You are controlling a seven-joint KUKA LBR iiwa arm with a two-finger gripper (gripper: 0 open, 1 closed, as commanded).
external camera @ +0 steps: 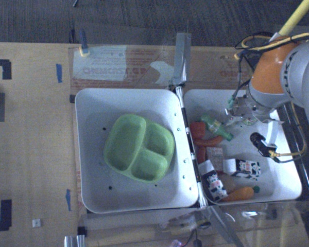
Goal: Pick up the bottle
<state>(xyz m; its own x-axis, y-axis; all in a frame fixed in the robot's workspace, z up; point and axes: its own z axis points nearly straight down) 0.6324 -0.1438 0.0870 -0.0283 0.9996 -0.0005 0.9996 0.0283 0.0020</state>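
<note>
gripper (245, 118) above right bin (291, 187) | can't tell its state | I'd center on green bottle (217, 127), clear of carrot (240, 193)

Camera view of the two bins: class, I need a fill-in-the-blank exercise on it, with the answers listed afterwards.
1. The green divided tray lies in the ____ bin.
2. The green bottle lies in the ____ bin.
3. The band above the arm's wrist is ____.

Answers: left; right; orange
</note>
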